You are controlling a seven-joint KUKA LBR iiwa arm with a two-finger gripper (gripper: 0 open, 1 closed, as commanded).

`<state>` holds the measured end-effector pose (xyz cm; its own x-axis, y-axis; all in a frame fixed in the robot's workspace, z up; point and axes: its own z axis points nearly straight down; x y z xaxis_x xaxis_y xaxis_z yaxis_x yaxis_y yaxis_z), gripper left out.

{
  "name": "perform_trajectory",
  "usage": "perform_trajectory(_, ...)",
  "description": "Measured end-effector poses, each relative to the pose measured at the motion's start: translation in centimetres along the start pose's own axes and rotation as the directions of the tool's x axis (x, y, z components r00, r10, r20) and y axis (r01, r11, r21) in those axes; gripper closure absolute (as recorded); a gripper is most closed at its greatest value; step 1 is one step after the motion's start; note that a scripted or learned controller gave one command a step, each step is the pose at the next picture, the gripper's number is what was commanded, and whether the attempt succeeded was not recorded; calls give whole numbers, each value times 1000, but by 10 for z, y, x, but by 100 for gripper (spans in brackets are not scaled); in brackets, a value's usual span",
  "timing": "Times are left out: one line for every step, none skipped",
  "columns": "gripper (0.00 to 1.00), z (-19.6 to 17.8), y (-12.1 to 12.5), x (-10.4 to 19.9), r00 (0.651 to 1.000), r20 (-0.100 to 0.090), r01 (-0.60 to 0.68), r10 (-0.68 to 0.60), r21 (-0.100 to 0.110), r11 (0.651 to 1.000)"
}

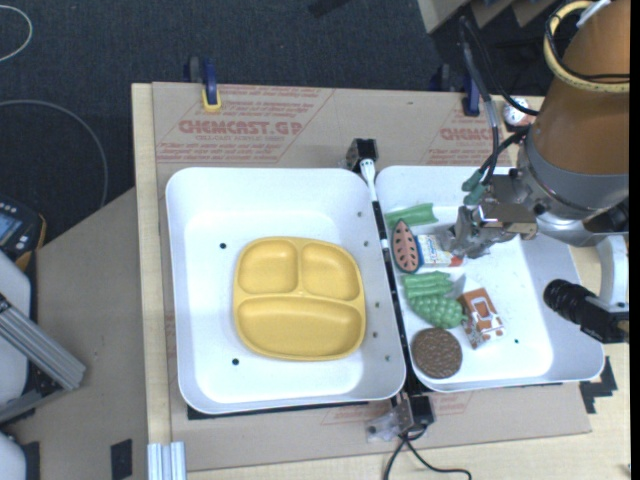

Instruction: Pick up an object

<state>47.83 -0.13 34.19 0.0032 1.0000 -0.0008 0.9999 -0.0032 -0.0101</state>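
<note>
Toy foods fill the right bin beneath the gripper; backboard reads "CHEMCAST".

A yellow divided plate lies in the middle of the left white bin. The bins sit on a brown board printed with red lettering, held at its far edge by a yellow clamp and a blue clamp. Dark carpet surrounds the bench, with thin cables looping across it.
</note>
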Motion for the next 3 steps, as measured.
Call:
perform_trajectory(100,-72,1,49,1000,-2,8,-8,-20,1000)
perform_trajectory(100,-79,1,47,1000,0,4,-4,-15,1000)
perform_trajectory(100,151,-1,73,1000,1,3,-3,7,1000)
